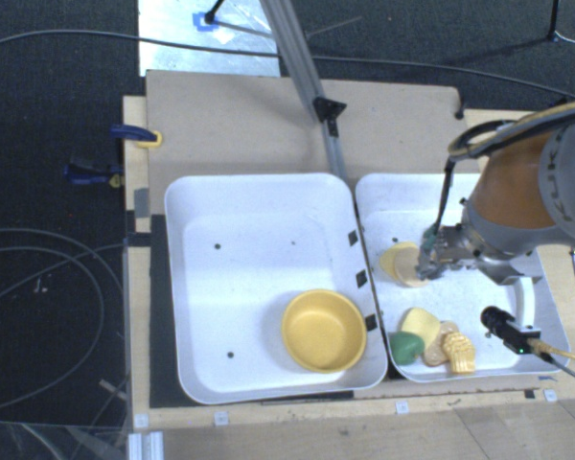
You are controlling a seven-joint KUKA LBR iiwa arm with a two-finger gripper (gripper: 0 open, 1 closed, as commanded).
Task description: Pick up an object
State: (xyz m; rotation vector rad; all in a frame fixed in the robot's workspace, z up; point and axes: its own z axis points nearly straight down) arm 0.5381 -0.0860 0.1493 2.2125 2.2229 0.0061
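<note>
My gripper (429, 263) reaches into the right bin (383, 199) from the right and is low over its middle. Its tip sits at the right edge of a pale yellow round object (398, 263), touching or just over it. At the bin's front lie a green piece (405, 347), a pale yellow piece (419, 323) and a tan ridged piece (457, 350), close together. A yellow bowl (324, 330) stands upright in the front right corner of the left bin (230, 209).
The wall between the two bins (362, 266) runs just left of the pale yellow object. A slanted grey pole (302, 60) crosses above the back of the bins. A black cable end (503, 330) hangs under the arm over the right bin's front.
</note>
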